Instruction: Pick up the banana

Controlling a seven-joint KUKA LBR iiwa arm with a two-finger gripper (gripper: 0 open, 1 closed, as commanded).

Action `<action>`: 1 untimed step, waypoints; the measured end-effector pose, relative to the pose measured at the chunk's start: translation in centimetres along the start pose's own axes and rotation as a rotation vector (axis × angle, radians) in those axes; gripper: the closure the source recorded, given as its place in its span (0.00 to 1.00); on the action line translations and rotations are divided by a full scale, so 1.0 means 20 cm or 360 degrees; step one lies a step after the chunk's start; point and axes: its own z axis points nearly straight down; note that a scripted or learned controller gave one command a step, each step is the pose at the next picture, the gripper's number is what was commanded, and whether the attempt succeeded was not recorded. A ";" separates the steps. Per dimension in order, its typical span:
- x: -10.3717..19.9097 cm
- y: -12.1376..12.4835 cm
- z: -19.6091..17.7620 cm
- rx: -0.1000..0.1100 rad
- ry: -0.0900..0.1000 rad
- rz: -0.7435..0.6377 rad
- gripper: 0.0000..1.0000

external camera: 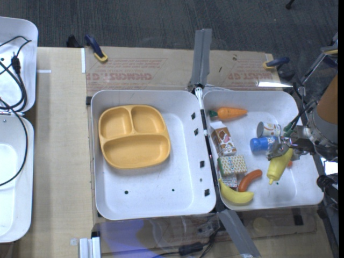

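The yellow banana (235,194) lies at the front left corner of the right bin (301,196), curved, next to a red sausage (249,179). My gripper (279,150) hangs low at the right side of that bin, well to the right of and behind the banana. It sits over the top end of a yellow squeeze bottle (277,167), just in front of a blue bottle (263,143). Nothing of the banana is near the gripper.
The right bin also holds a carrot (231,112), a small tin (269,128) and two snack boxes (224,141) (232,165). A yellow divided plate (134,135) lies in the left bin (156,198). Clamps sit on the cardboard behind.
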 end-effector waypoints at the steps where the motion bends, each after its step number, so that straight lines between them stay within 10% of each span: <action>1: 0.37 -0.04 -0.27 0.0001 -0.0001 0.0085 1.00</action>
